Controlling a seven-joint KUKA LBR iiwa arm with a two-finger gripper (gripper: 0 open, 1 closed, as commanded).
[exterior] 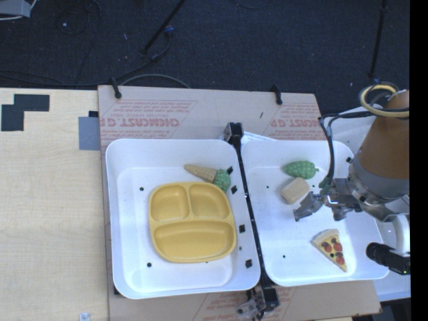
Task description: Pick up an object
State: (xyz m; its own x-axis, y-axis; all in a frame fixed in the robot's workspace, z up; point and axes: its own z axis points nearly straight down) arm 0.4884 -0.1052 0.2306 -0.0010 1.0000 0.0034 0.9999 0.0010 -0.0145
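While the hand [309, 208] hangs low in the right bin [281, 259], just beside the beige block [294, 190], I cannot tell its state. It may push the block away or slip off its edge.

We see the gripper [314, 206] over the right bin [281, 273], just beside a beige block [294, 190]; a pizza slice [331, 247] lies nearby.

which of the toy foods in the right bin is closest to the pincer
The beige block: it lies right beside the pincer, while the green bunch sits farther up and the pizza slice lower down.
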